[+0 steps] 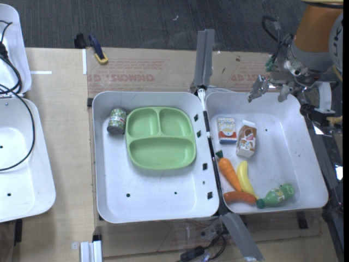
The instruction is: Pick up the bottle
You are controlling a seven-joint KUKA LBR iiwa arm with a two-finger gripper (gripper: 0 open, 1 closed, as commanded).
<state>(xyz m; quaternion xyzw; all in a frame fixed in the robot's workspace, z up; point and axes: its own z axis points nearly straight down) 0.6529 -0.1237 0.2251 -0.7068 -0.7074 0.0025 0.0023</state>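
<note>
- Grey arm with orange band, upper right of frame.
- Two-finger gripper over right white bin, upper edge; fingers spread wide, holding nothing.
- Small green plastic bottle lies at lower right, beside orange carrot.

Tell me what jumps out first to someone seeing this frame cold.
The green divided plate in the left bin draws the eye first, with a small can beside it on its left. Next is the toy food in the right bin: two cartons, a carrot, a banana and the green bottle lying near the front edge. The gripper hovers open over that bin's far rim.
</note>
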